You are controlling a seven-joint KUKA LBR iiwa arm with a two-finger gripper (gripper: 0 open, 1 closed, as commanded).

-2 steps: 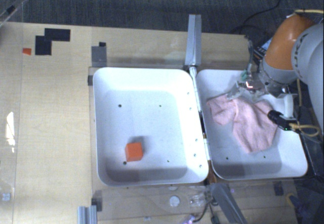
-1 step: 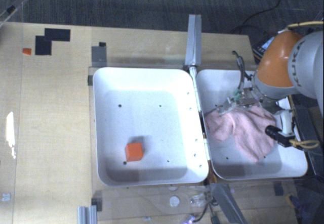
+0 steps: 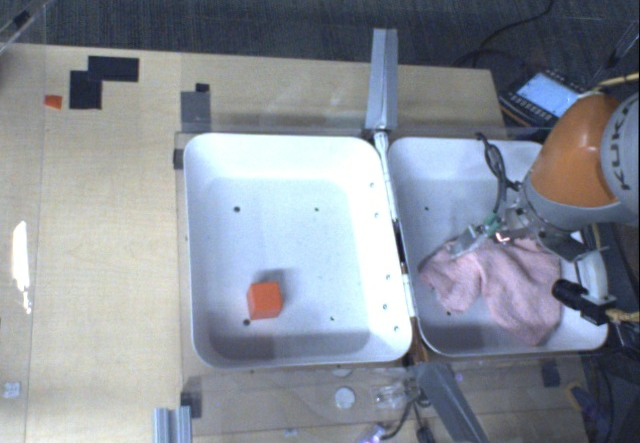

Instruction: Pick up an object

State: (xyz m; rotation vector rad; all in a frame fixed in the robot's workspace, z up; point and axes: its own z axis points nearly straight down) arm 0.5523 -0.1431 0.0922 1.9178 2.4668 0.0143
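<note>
The hand (image 3: 478, 241) sits low in the right bin (image 3: 440, 171), at the upper left edge of a crumpled pink cloth (image 3: 495, 286); whether it is open or closed cannot be told. An orange block (image 3: 265, 300) lies in the left bin (image 3: 280, 181), near its front left corner. The 2 bins rest side by side on the wooden worktop (image 3: 100, 261).

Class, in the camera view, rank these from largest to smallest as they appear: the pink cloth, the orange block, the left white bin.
1. left white bin
2. pink cloth, partly hidden by the arm
3. orange block
</note>
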